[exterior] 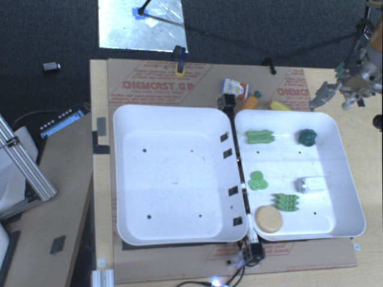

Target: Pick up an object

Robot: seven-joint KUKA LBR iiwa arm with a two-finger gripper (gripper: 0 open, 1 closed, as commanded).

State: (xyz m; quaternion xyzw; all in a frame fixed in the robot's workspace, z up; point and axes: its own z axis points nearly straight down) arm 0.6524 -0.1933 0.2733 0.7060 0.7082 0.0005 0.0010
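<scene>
The tan disc, pods and white block lie far below-left of the gripper; broccoli lies nearest. Jaws wide, holding nothing, parked above the bin, probably so the camera sees it unobstructed.

Count from my remote feed, by kind.

White bins on the desk: 2, the left bin and the right bin.

Objects I count in the right bin: 6.
- light green pieces: 3, a flat block, a rounded leaf-like shape, a ridged bundle
- dark green lump: 1
- white cylinder: 1
- tan disc: 1

Loose items on the desk behind the bins: 3, one orange piece, one yellow piece, one small white and red packet.

Yellow clamp at the cardboard's far edge: 1.

Tool: 1.
</scene>
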